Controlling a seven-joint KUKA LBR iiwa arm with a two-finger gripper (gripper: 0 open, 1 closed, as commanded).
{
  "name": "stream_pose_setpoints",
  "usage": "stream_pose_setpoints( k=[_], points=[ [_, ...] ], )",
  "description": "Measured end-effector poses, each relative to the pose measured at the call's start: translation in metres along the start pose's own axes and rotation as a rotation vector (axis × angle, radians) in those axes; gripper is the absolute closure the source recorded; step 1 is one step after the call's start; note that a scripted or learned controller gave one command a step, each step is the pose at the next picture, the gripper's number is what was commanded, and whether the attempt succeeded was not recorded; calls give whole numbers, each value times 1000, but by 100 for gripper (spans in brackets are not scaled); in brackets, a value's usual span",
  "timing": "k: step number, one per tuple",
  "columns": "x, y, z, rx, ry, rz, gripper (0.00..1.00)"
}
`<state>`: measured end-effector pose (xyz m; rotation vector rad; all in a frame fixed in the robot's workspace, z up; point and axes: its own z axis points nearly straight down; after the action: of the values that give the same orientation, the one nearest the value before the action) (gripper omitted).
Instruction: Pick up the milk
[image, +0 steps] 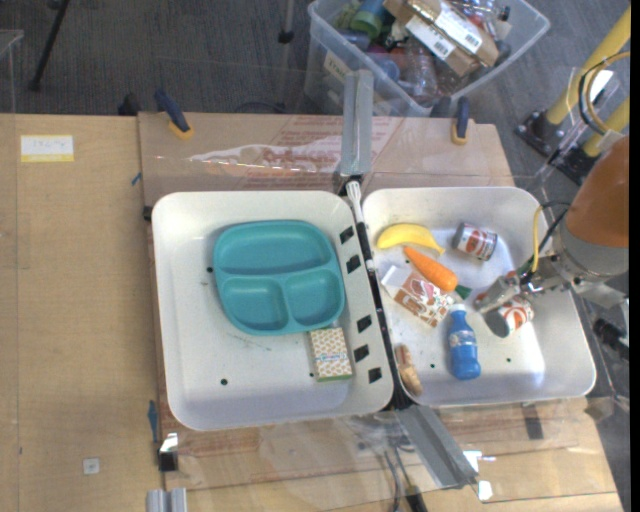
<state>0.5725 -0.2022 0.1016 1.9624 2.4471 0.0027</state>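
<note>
The milk, a small pale carton with a speckled green and yellow face (331, 353), lies in the left bin (185, 300) just below the lower right corner of the teal plate. My gripper (496, 298) hangs over the right bin (560, 370), far to the right of the carton. It is right beside a red and white can (516, 318). Nothing from the left bin is in it.
A teal divided plate (278, 275) takes up the middle of the left bin. The right bin holds a banana (408, 237), a carrot (432, 268), a second can (474, 242), a snack packet (421, 298), a blue bottle (462, 346) and a brown item (409, 369). A ridge (362, 300) separates the bins.
</note>
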Motion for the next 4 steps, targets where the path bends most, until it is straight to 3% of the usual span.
stream_pose_setpoints(
  k=[1, 2, 3, 4],
  points=[
    [-2, 1, -11, -5, -2, 3, 100],
    [34, 76, -73, 0, 1, 2, 100],
    [34, 75, -72, 1, 1, 2, 0],
    [92, -2, -13, -23, -8, -182, 0]
  ],
)
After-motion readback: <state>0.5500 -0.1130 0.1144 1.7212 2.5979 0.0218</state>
